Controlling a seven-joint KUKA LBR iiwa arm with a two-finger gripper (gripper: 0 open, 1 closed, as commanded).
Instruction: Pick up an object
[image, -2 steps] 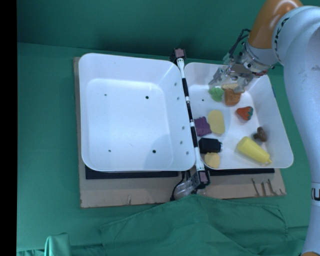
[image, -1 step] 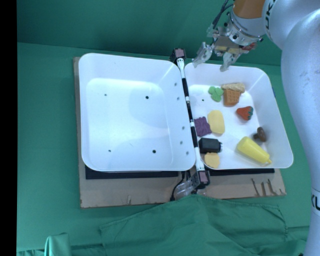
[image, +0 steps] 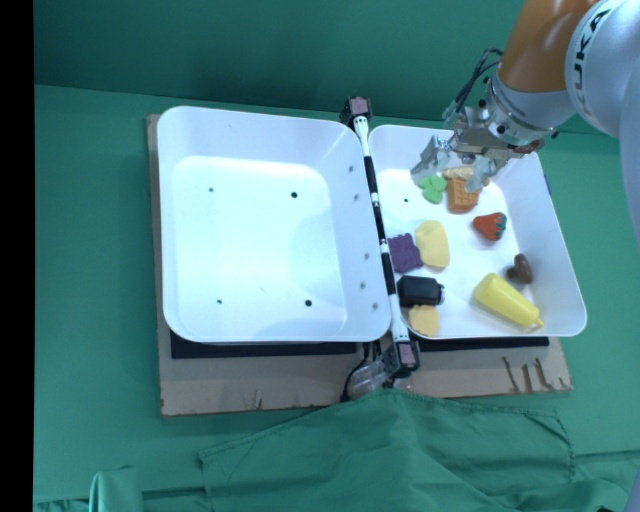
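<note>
A grey two-finger gripper (image: 458, 166) hovers, fingers spread and empty, over a small orange waffle-textured toy (image: 461, 192) in the right white bin (image: 560, 280). Closing could also catch the neighbouring small green toy (image: 433, 188).

Tool (image: 456, 166) low, fingers spread apart

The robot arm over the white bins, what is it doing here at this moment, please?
The grey arm reaches in from the right, and its gripper hangs over the far end of the right bin, just above the orange waffle-like toy and the small green piece. Nothing is visibly held. A toy strawberry, a yellow bottle, a purple block and a black item lie in the same bin.
</note>
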